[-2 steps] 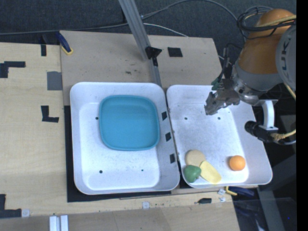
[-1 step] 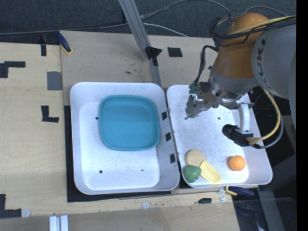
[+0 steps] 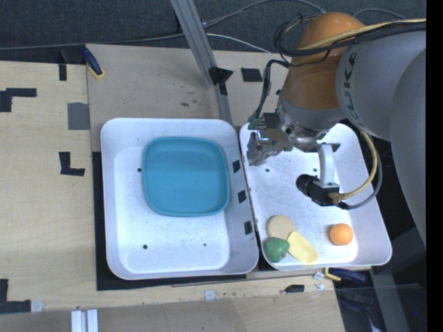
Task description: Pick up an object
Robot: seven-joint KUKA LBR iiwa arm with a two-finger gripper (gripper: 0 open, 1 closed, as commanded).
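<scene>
The wooden bench (image 3: 41,206) was seen across the left of the frame, marked with dark tape pieces. On it, left of centre, the left white bin (image 3: 124,254) was placed, and a blue square plate (image 3: 185,175) was laid flat in its upper middle part. A grey metal bar (image 3: 201,43) was run slantwise from the top of the frame down to the gap between the bins.

The right white bin (image 3: 367,254) was set just beside the left one. At its lower edge a small cluster was gathered: a beige round piece (image 3: 280,225), a green piece (image 3: 276,248) touching it below, and a yellow oblong piece (image 3: 302,247) just to the right of these. An orange ball (image 3: 340,234) was kept apart, further right, near the lower right corner.

The hand (image 3: 260,146) was held over the upper left part of the right bin, well apart from the cluster and the ball. Whether it was released or clenched could not be told, and nothing was seen grasped in it. The grey arm (image 3: 387,75) with its orange band was stretched in from the upper right of the frame.
</scene>
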